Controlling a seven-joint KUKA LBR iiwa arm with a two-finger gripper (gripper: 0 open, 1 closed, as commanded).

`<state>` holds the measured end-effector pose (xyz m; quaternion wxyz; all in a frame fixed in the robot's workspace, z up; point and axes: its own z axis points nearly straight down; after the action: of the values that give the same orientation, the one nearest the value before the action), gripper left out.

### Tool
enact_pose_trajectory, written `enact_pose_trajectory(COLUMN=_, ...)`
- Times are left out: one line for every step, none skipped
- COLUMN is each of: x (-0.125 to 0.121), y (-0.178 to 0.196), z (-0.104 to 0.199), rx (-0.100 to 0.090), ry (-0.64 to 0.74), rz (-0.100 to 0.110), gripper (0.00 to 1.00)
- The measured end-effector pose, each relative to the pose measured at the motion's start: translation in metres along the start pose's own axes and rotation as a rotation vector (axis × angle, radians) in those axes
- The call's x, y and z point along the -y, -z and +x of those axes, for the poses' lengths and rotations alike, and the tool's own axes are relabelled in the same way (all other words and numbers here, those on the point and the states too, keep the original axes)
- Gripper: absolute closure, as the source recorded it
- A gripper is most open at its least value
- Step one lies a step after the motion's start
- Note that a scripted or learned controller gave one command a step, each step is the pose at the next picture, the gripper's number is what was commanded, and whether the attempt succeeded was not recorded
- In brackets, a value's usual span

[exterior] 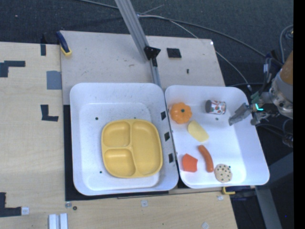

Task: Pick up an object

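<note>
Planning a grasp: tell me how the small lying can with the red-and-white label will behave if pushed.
The small can lies on its side on the right white bin's smooth floor, so it would probably roll. Its round, seemingly hard wall may slip between fingers. It looks light for its size.

Glossy white plastic bins (119, 92) — matt yellow plastic tray (131, 148) inside.

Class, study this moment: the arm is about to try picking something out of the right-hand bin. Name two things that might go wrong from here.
1. The gripper sits at the right bin's rim; descending there, it might strike the wall rather than reach an item.
2. The sausage, orange block and cookie lie close together, so a grasp at one may nudge or catch a neighbour.
</note>
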<state>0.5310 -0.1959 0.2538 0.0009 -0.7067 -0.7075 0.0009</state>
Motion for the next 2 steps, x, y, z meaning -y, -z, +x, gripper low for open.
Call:
enact_pose_trajectory(x=0.000, y=0.000, z=0.000, rx=0.000, ry=0.000, rz=-0.001, gripper=0.00)
enact_pose_trajectory(x=0.006, y=-0.047, z=0.006, rx=-0.001, ry=0.000, rz=0.004, gripper=0.00)
